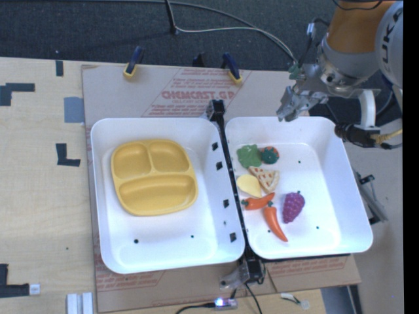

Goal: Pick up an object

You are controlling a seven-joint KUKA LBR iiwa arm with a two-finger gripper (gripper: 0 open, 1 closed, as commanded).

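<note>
Gripper (289, 112) hanging right over the far rim of the right bin (327, 175), fingers angled down, and from where I stand I can't tell if they're apart or pinched. Nothing is visibly between them. Now the toy food, all bunched toward the right bin's left side, well apart from the gripper and nearer to me: green broccoli piece (248, 156) with a small red strawberry (270, 154) just beside it, a waffle-patterned wedge (265, 177) below those, a pale yellow piece (248, 186) touching that wedge, then a red chilli (258, 203), an orange carrot (275, 222) and purple grapes (293, 206). Left of the right bin, the left bin (105, 241) carries a yellow divided tray (154, 176).
</note>
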